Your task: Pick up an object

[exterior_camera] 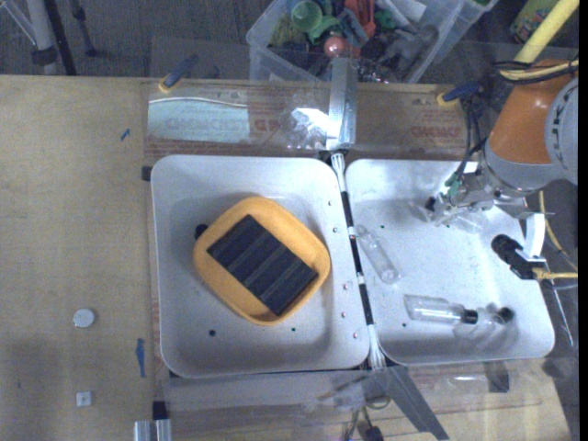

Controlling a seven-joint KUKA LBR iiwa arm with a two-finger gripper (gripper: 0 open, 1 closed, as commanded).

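I see the arm (pixel 537 122) entering from the right, its orange band above the wrist. The gripper (pixel 457 202) hangs over the far part of the right bin (pixel 524 338). Its state cannot be determined from this view, and nothing can be confirmed in its hold.

Objects relative to the gripper:
- Small clear tube (pixel 377 254): nearer me and to the left, lying close to the divider between the bins.
- Clear vial (pixel 443 313) with a dark cap: well nearer me, lying flat near the bin's front edge.
- Yellow block (pixel 261 259) with a dark ribbed top: far left, lying in the left bin (pixel 175 338).

The bins sit side by side on a wooden bench (pixel 64 200). Beyond the bench stands a clear crate (pixel 367 16) of mixed coloured toys.
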